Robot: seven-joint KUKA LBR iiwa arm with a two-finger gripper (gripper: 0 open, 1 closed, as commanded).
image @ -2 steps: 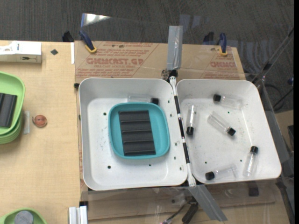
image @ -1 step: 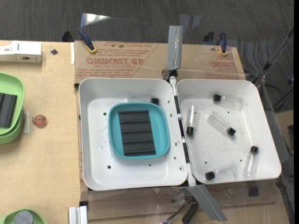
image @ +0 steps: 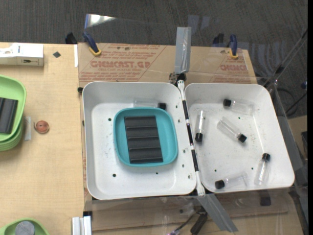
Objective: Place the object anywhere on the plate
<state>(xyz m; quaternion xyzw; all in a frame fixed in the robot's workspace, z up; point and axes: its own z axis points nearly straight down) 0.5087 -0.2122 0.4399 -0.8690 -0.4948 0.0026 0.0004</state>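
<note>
Nearest us, at 6 o'clock in the right bin point(image: 222, 153), lies a vial point(image: 231, 181); pickup appears unstarted, jaw state we cannot tell, and next we must grasp it for the teal plate point(image: 169, 136) at 9 o'clock.

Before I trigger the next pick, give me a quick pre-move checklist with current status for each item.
1. Plate in place: the teal plate sits flat in the left bin. Ok.
2. Landing area: a dark ribbed insert covers the plate's middle; nothing else lies on it. Ok.
3. Objects available: five clear vials with black caps lie in the right bin, for example one near the divider and one mid-bin. Ok.
4. Vials separated for a clean pick: all five lie apart from each other. Ok.
5. Stray vial: one lies in the left bin behind the plate, off the plate. Not ok.
6. Pincer readiness: cannot tell.
</note>
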